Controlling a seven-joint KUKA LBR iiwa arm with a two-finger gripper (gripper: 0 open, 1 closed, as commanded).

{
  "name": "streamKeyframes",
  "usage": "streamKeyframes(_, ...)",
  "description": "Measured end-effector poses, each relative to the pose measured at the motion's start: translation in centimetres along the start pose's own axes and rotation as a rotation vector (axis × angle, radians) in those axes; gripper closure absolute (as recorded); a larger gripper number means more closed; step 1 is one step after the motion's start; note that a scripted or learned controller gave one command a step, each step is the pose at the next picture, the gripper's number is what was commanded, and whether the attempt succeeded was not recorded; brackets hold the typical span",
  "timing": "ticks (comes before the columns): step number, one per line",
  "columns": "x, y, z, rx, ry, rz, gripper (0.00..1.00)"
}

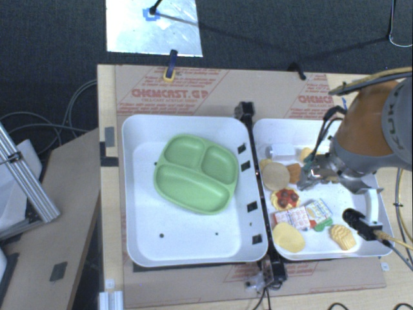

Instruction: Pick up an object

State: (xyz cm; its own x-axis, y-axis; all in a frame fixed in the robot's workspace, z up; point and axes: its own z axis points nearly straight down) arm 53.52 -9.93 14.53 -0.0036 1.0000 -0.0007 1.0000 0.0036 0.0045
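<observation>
- Look to the right half of the frame: the arm (371, 124) reaches in from the right edge, and its gripper (311, 173) hangs low over the right bin (284, 129).
- You cannot tell from this view how the jaws stand, or whether anything sits between them.
- The objects to pick lie clustered in that right bin: a round tan piece (275, 174) at its left side, a red-and-yellow item (286, 199) just below it, a printed packet (303, 217) lower still, a yellow lump (288, 237) near the bottom rim, and a ridged yellow piece (343, 236) at the lower right.
- The gripper is just right of the tan piece.
- In the left bin (139, 237), you see a green divided plate (196, 173) lying flat.
- Both bins rest on the tabletop (193, 92).
</observation>
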Motion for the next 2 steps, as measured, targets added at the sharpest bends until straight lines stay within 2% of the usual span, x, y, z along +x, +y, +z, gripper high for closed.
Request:
streamKeyframes(1,-0.7,-0.6,-5.6,-0.002,-0.001,0.001,1.0)
streamKeyframes(2,-0.7,-0.4,-8.0,0.0,0.0,0.0,1.0)
